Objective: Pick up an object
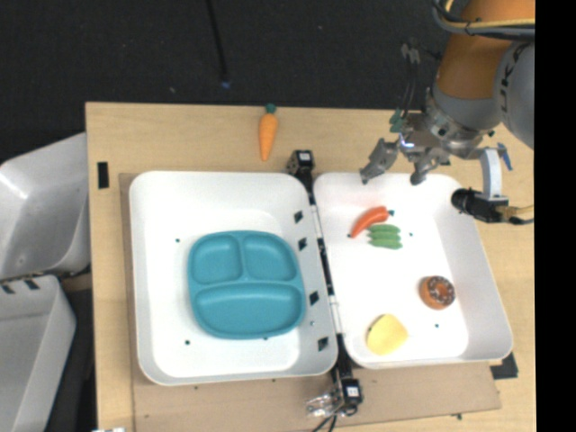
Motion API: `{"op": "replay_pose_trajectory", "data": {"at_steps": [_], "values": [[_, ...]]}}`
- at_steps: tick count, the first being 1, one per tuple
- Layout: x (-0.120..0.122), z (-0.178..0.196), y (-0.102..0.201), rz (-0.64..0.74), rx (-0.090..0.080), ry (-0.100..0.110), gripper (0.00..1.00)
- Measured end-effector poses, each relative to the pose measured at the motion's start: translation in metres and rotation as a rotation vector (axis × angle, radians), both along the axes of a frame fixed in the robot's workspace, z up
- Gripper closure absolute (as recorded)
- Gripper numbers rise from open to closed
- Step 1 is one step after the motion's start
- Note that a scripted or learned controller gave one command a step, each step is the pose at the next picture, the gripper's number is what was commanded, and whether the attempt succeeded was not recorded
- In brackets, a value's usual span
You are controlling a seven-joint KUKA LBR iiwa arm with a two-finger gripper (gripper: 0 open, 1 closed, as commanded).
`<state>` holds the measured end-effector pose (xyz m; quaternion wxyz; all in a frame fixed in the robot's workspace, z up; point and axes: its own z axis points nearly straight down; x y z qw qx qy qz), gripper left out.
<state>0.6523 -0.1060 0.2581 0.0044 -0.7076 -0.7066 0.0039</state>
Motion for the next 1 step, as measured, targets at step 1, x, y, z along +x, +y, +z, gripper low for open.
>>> {"op": "replay_pose_trajectory", "data": {"at_steps": [1], "values": [[0.002, 0.0082, 0.0001, 0.002, -0.001, -0.013, 0.0]]}}
